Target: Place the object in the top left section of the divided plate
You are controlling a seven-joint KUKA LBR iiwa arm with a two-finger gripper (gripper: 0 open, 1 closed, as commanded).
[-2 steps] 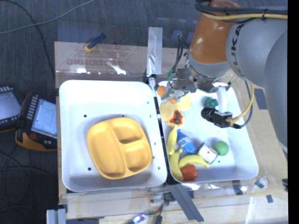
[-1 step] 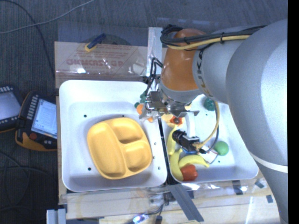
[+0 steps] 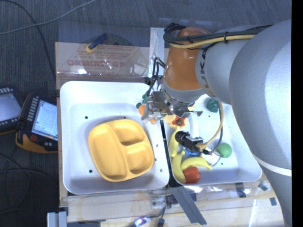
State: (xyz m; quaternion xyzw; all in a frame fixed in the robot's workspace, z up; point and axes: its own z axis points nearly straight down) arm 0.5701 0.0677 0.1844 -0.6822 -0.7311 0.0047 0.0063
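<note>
Yellow divided plate (image 3: 121,149) lying in the left bin (image 3: 71,126) toward its near right corner; gripper (image 3: 158,109) poised above the bins' shared rim, far end; pincer state impossible to tell; banana (image 3: 191,163) and red fruit (image 3: 191,174) at the right bin's near left corner.

Bench (image 3: 71,51) with two shallow white bins set side by side, touching along their inner walls. Left bin (image 3: 75,103), holding a yellow divided plate (image 3: 121,148) slightly right of its middle, toward the near side. Right bin (image 3: 246,167), holding a cluster near its left wall: bananas (image 3: 189,163), a red piece (image 3: 191,175) at the near end, a green ball (image 3: 225,150) further right, a teal piece (image 3: 212,106) toward the far side. On the far left of the bench, a clear sheet over red lettering (image 3: 97,60), a small blue-and-yellow item (image 3: 96,42) at its far edge.
</note>
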